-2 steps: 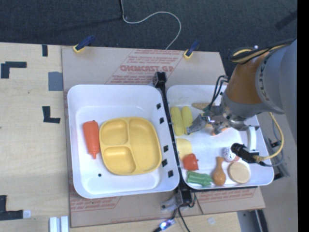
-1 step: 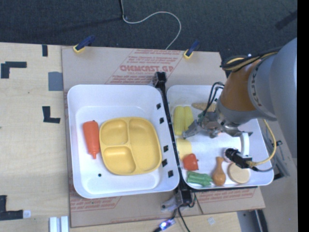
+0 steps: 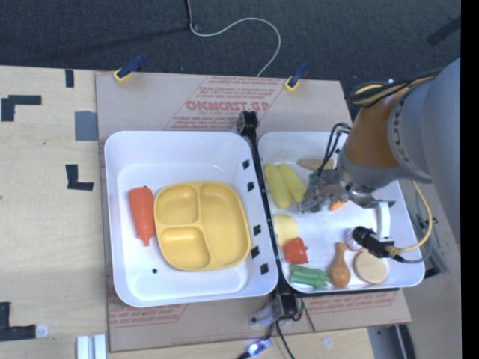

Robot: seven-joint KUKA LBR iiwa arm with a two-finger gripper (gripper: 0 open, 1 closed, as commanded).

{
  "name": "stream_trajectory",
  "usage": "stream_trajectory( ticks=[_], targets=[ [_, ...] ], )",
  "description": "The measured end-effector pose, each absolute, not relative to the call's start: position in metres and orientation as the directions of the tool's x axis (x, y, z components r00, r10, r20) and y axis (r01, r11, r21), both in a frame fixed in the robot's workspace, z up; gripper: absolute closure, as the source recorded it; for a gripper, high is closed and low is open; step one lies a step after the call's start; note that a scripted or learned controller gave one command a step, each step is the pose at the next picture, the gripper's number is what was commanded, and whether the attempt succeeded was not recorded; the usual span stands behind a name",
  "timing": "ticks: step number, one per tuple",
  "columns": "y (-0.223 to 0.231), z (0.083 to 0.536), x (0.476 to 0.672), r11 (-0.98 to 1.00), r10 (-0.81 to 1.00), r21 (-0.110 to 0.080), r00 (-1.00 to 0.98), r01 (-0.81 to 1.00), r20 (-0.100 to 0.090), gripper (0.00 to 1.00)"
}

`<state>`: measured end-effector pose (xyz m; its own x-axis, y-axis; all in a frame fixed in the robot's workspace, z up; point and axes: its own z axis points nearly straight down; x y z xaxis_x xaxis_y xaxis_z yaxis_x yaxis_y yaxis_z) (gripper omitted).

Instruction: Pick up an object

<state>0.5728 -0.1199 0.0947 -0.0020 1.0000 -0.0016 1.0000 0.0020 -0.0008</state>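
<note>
Hand point(image 3: 323, 199) down in the right bin point(image 3: 408, 275)
Can't tell its grip; wrist hides the bin's far right corner, corn point(image 3: 284, 184) just beside.

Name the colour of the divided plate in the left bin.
Yellow: the divided plate shows plainly in the camera view.

From my remote station I saw a cardboard sheet point(image 3: 224, 103) with red printing lying under both white bins point(image 3: 179, 144), pinned at its far edge by two clamps with yellow and blue parts point(image 3: 129, 67). A white cable point(image 3: 239, 27) looped across the dark carpet point(image 3: 90, 13) beyond the bench. The bench top point(image 3: 45, 223) was pale wood marked with black tape pieces point(image 3: 75, 178). A black bracket point(image 3: 247, 122) sat where the two bins met at the far side.
</note>
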Motion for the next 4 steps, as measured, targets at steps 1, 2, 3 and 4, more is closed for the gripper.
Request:
stream_trajectory(
  ticks=[1,2,3,4],
  targets=[
    [-0.117,0.157,0.57,0.001,1.0,0.004,-0.001,1.0,-0.001,1.0],
    [-0.12,0.2,0.57,0.001,1.0,0.003,-0.001,1.0,-0.001,1.0],
    [-0.12,0.226,0.57,0.002,1.0,0.001,-0.002,1.0,0.0,1.0],
    [-0.07,0.216,0.569,0.005,1.0,-0.003,-0.005,1.0,0.001,1.0]
  ],
)
